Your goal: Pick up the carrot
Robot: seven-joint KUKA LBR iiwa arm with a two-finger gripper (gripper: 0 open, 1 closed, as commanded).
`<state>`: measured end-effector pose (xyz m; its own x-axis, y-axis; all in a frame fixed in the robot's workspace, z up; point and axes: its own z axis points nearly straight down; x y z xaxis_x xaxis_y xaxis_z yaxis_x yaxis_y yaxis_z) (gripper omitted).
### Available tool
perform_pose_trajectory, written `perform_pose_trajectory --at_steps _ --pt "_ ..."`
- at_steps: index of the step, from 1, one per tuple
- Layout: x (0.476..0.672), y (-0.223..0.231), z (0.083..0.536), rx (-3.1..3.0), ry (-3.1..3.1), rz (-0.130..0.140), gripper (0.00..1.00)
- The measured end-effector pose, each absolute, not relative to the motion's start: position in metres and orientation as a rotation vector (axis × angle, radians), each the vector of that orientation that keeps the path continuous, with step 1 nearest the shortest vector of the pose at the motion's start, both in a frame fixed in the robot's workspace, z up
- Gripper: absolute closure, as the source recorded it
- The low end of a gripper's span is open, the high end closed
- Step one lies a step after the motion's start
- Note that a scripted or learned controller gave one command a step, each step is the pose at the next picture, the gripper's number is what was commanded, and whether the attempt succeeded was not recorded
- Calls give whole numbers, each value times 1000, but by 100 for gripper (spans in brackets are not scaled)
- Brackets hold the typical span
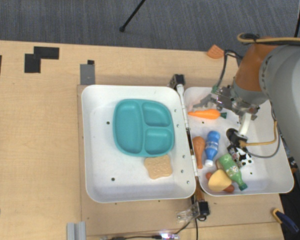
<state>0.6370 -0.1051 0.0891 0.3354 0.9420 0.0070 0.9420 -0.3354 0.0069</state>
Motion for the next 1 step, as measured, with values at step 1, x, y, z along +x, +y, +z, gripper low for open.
perform_pose_trajectory --at_steps 1 --pt "630 -99 86 2769 1487 3 0"
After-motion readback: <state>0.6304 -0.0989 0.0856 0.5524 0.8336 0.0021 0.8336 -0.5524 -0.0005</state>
